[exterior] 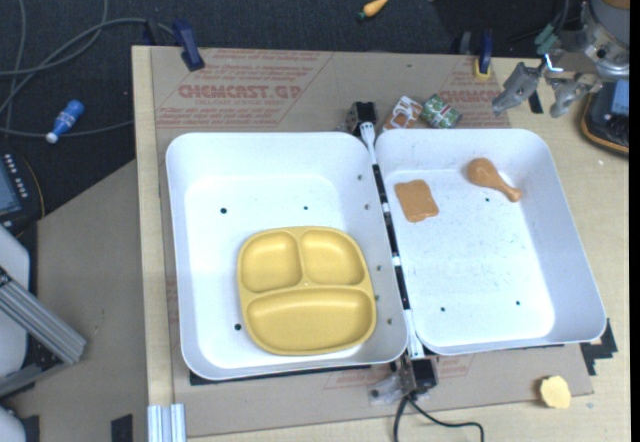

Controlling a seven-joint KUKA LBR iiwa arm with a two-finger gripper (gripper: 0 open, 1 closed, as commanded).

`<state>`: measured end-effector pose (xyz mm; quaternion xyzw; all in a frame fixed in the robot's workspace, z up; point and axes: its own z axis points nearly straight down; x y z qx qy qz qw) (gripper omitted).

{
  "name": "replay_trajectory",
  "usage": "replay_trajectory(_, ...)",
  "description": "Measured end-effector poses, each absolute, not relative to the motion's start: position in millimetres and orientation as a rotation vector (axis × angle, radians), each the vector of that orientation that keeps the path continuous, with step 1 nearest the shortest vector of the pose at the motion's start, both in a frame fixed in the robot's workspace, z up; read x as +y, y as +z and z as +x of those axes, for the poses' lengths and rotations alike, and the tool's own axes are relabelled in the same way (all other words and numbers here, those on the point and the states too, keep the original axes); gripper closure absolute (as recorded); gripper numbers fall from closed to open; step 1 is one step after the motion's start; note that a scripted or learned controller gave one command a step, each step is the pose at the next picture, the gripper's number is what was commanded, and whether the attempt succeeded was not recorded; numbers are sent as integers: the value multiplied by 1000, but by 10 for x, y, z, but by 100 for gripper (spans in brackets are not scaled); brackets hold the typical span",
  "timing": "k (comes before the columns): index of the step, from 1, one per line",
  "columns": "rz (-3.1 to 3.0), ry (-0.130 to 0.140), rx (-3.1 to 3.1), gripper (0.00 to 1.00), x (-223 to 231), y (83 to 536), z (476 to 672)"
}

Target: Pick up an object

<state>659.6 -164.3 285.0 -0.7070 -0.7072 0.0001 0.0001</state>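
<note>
In the right bin [560,260] lie a flat tan toast-like slice [416,200] near the left wall and a brown drumstick-shaped toy [491,177] toward the back. The left bin [190,230] holds a yellow three-compartment plate [304,288]. My gripper [541,92] hangs at the upper right, beyond the back rim of the right bin, its two grey fingers spread apart with nothing between them. It is well above and to the right of the drumstick.
Small wrappers and a green item [428,112] lie on the cardboard behind the bins. A yellow lump [554,391] sits on the bench at the front right. Blue clamps [186,43] hold the board. Cables, a blue bottle [66,118] and an orange bit [375,6] lie on the floor.
</note>
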Motion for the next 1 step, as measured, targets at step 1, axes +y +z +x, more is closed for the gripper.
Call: replay_trajectory(1, -2219, 8, -2213, 0, -1882, 1820, 6407)
